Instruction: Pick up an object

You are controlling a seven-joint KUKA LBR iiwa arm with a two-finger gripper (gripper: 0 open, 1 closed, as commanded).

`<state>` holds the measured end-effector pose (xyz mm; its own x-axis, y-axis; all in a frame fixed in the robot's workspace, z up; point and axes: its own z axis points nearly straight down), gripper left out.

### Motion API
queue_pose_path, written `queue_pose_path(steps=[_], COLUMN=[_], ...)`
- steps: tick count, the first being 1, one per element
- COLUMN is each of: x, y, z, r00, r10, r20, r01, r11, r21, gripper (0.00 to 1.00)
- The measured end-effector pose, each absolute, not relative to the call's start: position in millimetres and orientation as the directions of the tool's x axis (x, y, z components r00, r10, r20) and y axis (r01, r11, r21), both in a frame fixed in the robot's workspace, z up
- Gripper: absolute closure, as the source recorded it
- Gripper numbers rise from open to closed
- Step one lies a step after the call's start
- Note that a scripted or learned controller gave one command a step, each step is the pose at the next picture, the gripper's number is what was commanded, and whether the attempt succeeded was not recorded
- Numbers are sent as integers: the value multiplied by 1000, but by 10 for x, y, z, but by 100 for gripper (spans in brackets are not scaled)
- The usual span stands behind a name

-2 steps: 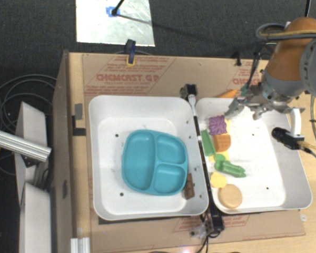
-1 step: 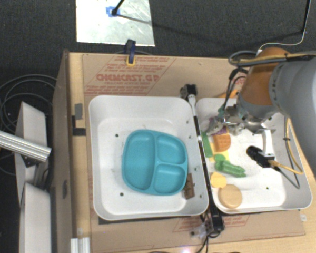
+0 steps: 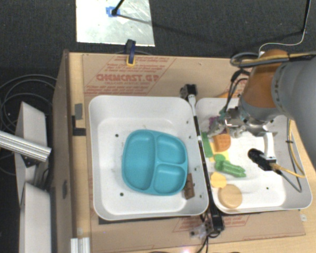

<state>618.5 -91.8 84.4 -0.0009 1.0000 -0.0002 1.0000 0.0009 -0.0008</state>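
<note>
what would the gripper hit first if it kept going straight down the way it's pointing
Most likely the orange block in the right bin, which sits right under the gripper. Depth is hard to judge from this slanted view.

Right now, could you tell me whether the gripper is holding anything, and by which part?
It cannot be told: the gripper sits low over the orange block in the right bin.

Bulky grey arm (image 3: pixel 300 88) with orange wrist band (image 3: pixel 260 86), thin cables, metal gripper block (image 3: pixel 237 123).

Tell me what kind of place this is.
Likely a robotics lab test bench: a grey KUKA arm reaches over two white bins of toy food, with loose cables on dark carpet.
</note>
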Motion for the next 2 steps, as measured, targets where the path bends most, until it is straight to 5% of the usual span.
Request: queue_pose_path(steps=[1, 2], x=[5652, 6597], y=[-889, -974], z=[837, 863], r00=[0, -7], r10=[1000, 1000], r20=[1, -2], r01=[1000, 1000], r11=[0, 7], r21=[-4, 11], gripper=[0, 0])
